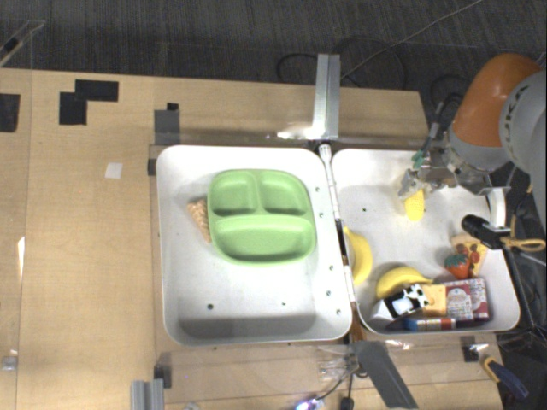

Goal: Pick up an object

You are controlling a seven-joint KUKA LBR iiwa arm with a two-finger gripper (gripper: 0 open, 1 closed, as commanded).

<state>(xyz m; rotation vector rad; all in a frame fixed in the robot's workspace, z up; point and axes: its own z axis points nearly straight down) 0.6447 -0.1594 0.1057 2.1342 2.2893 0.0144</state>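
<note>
The gripper (425, 180) hangs in the right white bin (376, 237), just above a small yellow object (414, 205). It seems to touch the object, but I cannot tell its state. The grasp step is underway; next, a clean lift.

The arm (513, 114) is built of rounded grey housings with a smooth, slightly glossy finish. A wide orange band (487, 101) wraps the segment above the wrist, forming a bulbous, dome-like section. Below it sits a compact wrist assembly of pale grey metal with darker fittings. The gripper (420, 180) is small, made of grey and silver parts, with a small teal-green marking near its mount.
</note>
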